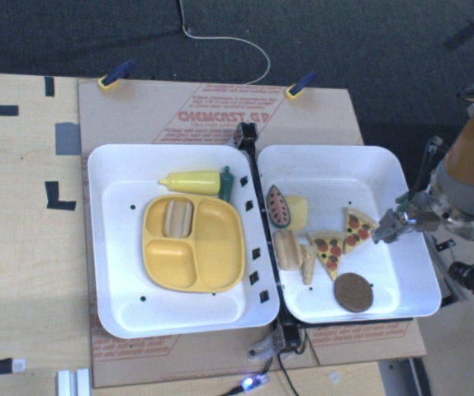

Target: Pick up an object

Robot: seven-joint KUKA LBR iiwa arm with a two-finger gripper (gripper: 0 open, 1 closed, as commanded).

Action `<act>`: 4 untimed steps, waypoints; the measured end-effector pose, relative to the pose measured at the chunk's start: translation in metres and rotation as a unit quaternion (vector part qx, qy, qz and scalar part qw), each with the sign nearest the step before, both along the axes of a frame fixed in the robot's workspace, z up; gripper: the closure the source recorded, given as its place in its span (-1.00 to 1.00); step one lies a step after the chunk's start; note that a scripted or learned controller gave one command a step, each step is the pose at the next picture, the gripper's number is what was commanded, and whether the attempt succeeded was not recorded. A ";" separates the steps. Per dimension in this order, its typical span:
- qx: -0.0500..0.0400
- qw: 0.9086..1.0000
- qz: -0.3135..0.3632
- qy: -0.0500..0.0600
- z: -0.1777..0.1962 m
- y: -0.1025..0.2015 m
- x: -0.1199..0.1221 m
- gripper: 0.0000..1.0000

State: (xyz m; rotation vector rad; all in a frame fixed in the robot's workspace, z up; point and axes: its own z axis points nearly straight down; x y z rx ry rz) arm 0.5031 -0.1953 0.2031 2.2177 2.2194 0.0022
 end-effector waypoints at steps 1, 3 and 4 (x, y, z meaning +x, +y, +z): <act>0.001 1.000 0.000 0.001 0.022 0.000 0.001 1.00; 0.002 1.000 0.003 0.003 0.023 0.111 -0.001 1.00; 0.001 1.000 0.001 0.004 0.020 0.140 -0.005 1.00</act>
